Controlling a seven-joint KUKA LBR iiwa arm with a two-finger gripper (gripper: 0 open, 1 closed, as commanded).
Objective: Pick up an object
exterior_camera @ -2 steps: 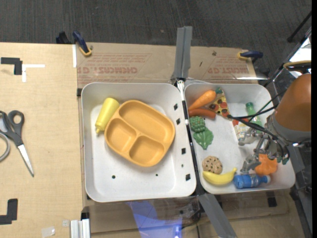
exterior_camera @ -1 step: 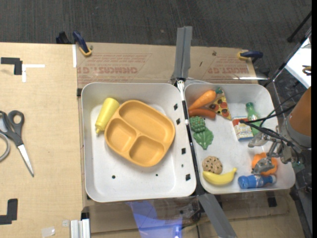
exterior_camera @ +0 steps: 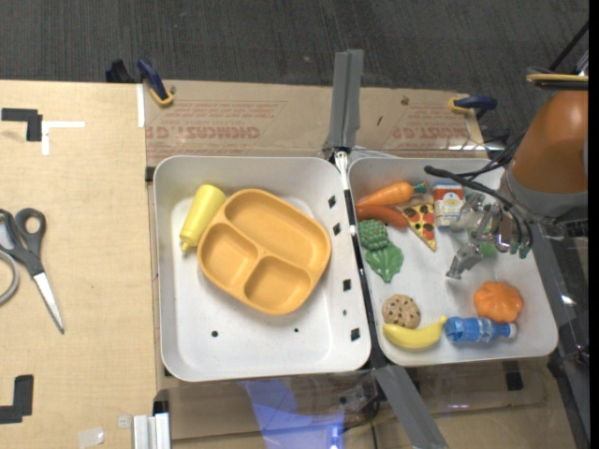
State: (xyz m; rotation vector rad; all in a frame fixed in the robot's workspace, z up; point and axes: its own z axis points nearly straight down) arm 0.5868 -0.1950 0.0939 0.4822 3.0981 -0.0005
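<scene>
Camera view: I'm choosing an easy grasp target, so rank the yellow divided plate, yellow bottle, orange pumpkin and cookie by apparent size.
Largest to smallest:
1. yellow divided plate
2. yellow bottle
3. orange pumpkin
4. cookie
The bottle and pumpkin look fairly close in area, so that pair is unsure.

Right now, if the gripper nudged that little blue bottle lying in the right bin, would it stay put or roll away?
The blue bottle lies on its side and looks round, so it would probably roll. The banana touching its cap end and the bin wall nearby might stop it soon. It looks like smooth plastic, so it may be light and slip in the gripper.
</scene>
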